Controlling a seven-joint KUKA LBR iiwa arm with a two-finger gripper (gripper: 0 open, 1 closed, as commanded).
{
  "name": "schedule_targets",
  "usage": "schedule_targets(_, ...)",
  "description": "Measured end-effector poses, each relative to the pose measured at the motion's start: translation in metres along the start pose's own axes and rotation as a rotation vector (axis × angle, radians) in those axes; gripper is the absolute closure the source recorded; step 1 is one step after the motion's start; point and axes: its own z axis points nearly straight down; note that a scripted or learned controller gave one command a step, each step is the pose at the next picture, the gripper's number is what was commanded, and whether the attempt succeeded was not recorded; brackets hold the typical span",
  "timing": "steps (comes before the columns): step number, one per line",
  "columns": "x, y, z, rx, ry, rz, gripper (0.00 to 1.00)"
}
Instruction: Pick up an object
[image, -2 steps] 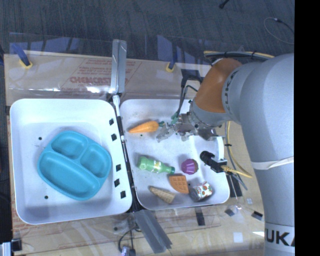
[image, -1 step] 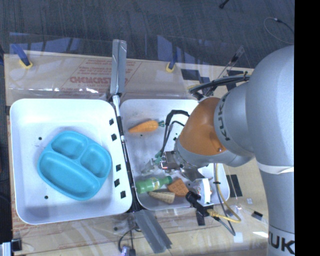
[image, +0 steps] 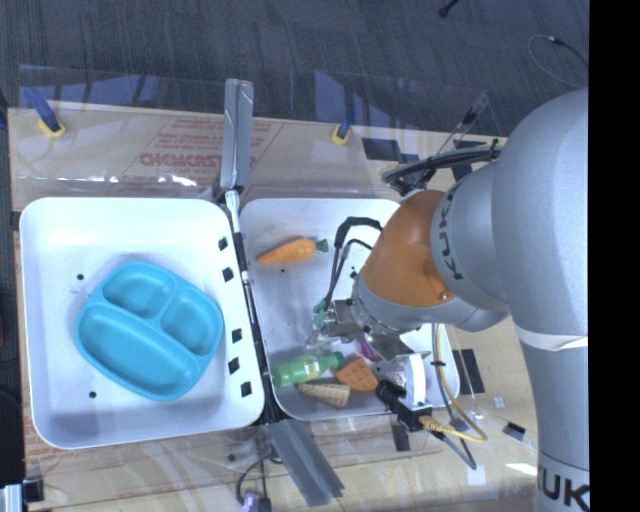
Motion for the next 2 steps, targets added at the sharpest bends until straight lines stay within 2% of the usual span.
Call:
schedule_targets(1, 0.0, 0.0, 0.0, 0.0, 0.0, 0.0, 0.0)
schedule_targets(2, 0.009, -0.022, 0.01, -0.003, 0.0, 0.003, 0.0)
